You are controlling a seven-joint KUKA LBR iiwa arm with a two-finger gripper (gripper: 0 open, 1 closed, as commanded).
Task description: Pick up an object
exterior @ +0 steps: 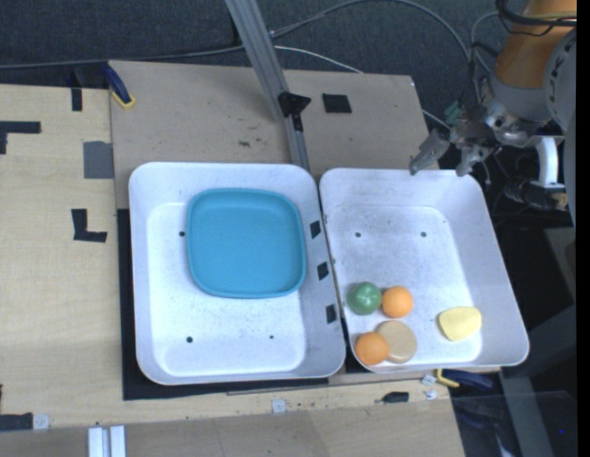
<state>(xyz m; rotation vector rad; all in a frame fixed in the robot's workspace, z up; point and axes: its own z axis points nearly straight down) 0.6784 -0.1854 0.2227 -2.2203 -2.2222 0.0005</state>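
Observation:
The right bin (419, 208) holds several small things near its front edge: a green ball (363, 298), an orange ball (397, 302), a second orange ball (371, 347), a tan round piece (399, 340) and a yellow piece (459, 323). My gripper (444, 154) hangs above the back rim of the right bin, far from these things. Its two dark fingers stand apart with nothing between them, so it is open.
A blue square plate (245, 242) lies in the left bin (157, 284). A slanted metal pole (268, 65) rises behind the bins. Cables run across the dark floor at the back. The arm's orange band (533, 41) is at the upper right.

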